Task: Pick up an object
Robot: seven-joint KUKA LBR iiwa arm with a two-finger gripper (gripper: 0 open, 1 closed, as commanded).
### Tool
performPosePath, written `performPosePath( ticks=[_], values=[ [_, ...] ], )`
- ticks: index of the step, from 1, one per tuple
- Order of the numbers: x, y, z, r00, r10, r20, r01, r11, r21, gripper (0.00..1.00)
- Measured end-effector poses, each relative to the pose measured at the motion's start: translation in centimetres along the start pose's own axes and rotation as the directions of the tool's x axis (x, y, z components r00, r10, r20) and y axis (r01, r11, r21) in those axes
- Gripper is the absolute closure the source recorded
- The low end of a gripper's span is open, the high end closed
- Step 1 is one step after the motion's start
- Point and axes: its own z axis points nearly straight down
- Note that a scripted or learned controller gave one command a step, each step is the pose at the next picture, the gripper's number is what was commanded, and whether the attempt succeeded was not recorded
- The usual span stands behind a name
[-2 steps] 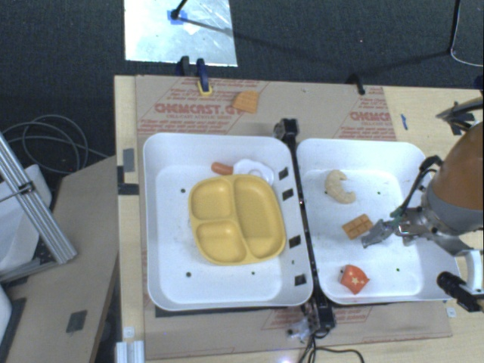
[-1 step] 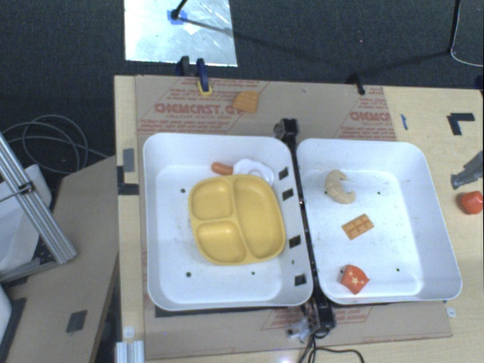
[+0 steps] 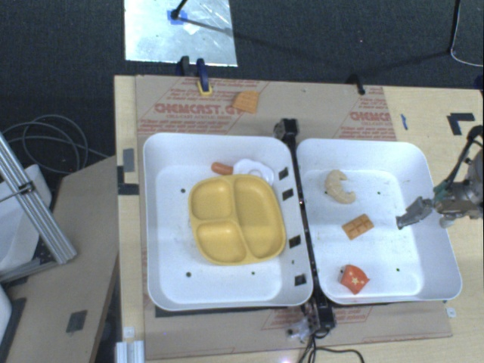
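The right bin holds three small objects. A cream croissant-shaped piece lies near its back left. An orange waffle-like block sits in the middle, and a red strawberry-like toy rests near the front. My gripper reaches in over the bin's right side, to the right of the orange block and apart from it. It touches none of the three objects.
The left bin holds a yellow divided plate, a small orange sausage shape and a white piece behind it. An orange cracker lies on the cardboard behind the bins. A black divider runs between the bins.
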Motion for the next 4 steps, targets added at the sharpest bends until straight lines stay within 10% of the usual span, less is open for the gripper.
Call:
performPosePath(
  ticks=[1, 2, 3, 4],
  values=[
    [3.2, 0.2, 1.8, 1.000, -0.003, 0.002, 0.003, 1.000, -0.009, 0.00],
    [-2.7, 0.0, 4.4, 1.000, 0.007, 0.006, -0.007, 1.000, -0.009, 0.00],
    [1.3, 0.0, 13.3, 1.000, -0.002, 0.000, 0.002, 1.000, -0.002, 0.00],
    [1.1, 0.2, 11.8, 1.000, -0.001, 0.004, 0.001, 1.000, -0.011, 1.00]
  ],
)
